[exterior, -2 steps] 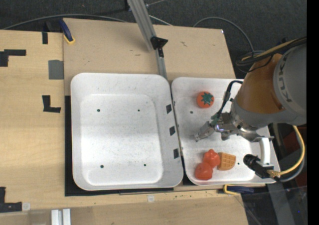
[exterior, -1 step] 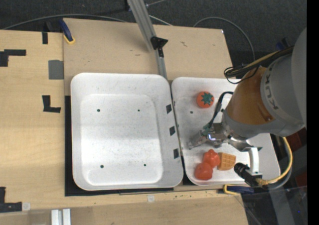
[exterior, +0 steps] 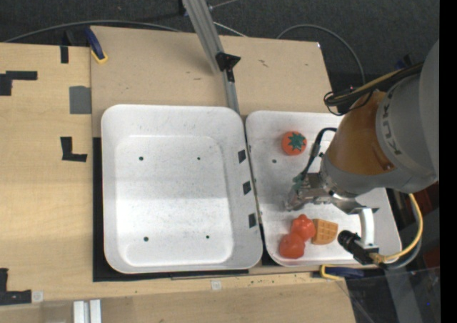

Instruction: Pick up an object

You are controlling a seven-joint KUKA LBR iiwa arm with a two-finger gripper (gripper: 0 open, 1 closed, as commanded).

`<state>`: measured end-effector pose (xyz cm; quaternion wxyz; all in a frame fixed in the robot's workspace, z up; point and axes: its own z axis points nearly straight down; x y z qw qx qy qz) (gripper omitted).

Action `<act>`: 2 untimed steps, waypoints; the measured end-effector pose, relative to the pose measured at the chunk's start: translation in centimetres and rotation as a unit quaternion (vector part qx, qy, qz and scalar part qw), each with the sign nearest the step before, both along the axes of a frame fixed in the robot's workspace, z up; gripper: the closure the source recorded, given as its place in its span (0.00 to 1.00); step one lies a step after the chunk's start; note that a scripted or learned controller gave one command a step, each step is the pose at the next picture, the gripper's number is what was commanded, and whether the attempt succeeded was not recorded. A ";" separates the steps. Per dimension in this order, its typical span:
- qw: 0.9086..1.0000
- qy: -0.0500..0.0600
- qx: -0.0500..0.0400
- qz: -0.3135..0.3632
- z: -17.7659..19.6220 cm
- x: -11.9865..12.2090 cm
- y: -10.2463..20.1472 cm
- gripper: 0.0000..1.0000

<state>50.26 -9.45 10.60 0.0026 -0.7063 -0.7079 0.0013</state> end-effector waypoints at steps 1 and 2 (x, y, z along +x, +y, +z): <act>1.000 -0.004 -0.001 -0.001 4.3 -0.3 -0.3 1.00; 1.000 -0.004 -0.001 0.000 8.6 0.2 -0.4 1.00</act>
